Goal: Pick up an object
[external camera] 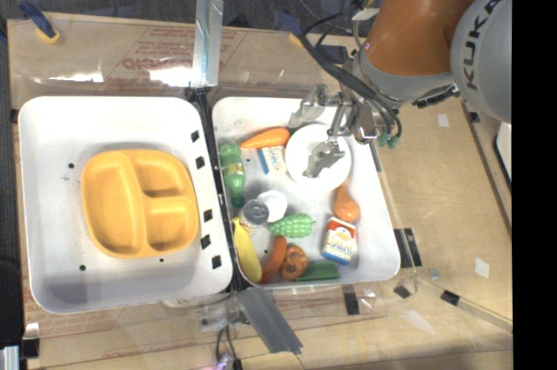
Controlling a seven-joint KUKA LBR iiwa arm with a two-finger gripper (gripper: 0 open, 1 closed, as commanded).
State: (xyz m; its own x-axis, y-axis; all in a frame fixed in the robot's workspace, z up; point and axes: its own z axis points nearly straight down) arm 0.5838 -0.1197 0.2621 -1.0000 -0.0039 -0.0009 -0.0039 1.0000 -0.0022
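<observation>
Counter (452, 211): tan surface carrying 2 shallow white bins side by side, with a grey tape strip (208, 37) running up from the seam between them.

Arm (444, 20): enters from the right, its orange band and grey KUKA-marked casing above the top right corner of the right bin. The wrist points down and to the left, placing the gripper (324, 159) over the upper middle of the right bin.

Left bin (43, 185): holds 1 yellow divided tray (139, 203), lying flat near its centre.

Right bin (379, 229): holds the loose objects. A white round plate (300, 146) lies in the upper part, directly under the gripper. An orange carrot (265, 137) lies just left of the plate, with a small white carton (273, 159) below it. Green items (232, 168) line the left wall. A yellow banana (246, 253) lies at the lower left. A green corn-like piece (291, 226) sits near the centre, just right of a small grey-capped jar (255, 211). A red and white box (339, 239) stands at the lower right, with an orange rounded piece (346, 205) just above it.

Gripper state: the fingers hang over the plate, slightly apart, and no object is visible between them. Whether they touch the plate cannot be determined.
</observation>
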